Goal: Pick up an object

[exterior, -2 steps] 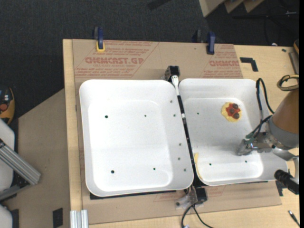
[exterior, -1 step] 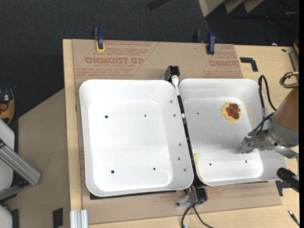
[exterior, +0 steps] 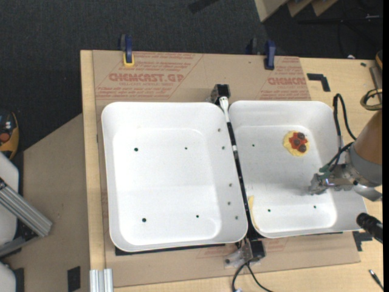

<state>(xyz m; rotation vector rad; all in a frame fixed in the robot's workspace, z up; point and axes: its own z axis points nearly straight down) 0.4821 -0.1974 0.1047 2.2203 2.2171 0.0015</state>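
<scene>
A small yellow round object with a red and dark top (exterior: 296, 143) lies on the floor of the right bin (exterior: 276, 218), toward its far right. My gripper (exterior: 316, 186) hangs low over the right side of that bin, nearer the camera than the yellow object and apart from it. Its tips are small and blurred against the white floor. Nothing shows between them.
The left bin (exterior: 121, 224) sits beside the right one, with a black divider strip (exterior: 234, 157) along the seam. A pale yellow scrap (exterior: 250, 207) lies at the right bin's near left edge. Blue clamps (exterior: 127, 46) hold the brown board at the back. A black cable (exterior: 338, 117) loops near the arm.
</scene>
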